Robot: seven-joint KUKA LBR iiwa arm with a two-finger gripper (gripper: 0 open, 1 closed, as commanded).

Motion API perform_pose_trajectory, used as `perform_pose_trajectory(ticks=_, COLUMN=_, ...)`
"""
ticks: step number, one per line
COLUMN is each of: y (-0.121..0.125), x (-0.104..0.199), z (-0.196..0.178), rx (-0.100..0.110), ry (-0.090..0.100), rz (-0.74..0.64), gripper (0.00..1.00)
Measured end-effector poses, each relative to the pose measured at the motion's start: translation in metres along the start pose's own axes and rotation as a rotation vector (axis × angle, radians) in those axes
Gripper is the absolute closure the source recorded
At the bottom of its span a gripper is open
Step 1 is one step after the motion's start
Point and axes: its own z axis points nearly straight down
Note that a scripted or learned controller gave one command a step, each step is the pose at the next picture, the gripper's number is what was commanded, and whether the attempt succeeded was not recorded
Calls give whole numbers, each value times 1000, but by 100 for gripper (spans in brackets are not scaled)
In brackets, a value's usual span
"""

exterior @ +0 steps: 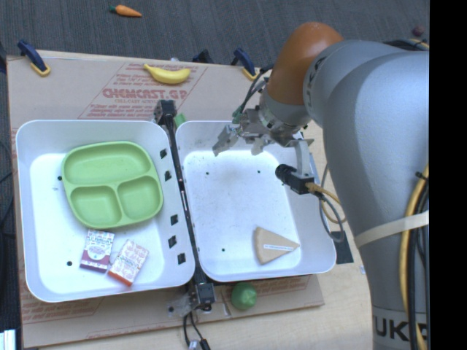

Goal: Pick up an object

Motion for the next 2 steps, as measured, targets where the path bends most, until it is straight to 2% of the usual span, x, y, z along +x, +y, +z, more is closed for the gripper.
perform_pose_trajectory(ticks=1, y=-7, x=-61, z=28, rx=-1, ry=2, rz=0, gripper=0)
perform_pose_trajectory(ticks=2, y=-8, x=-24, z=10, rx=-2, ry=2, rz=-2, gripper=0)
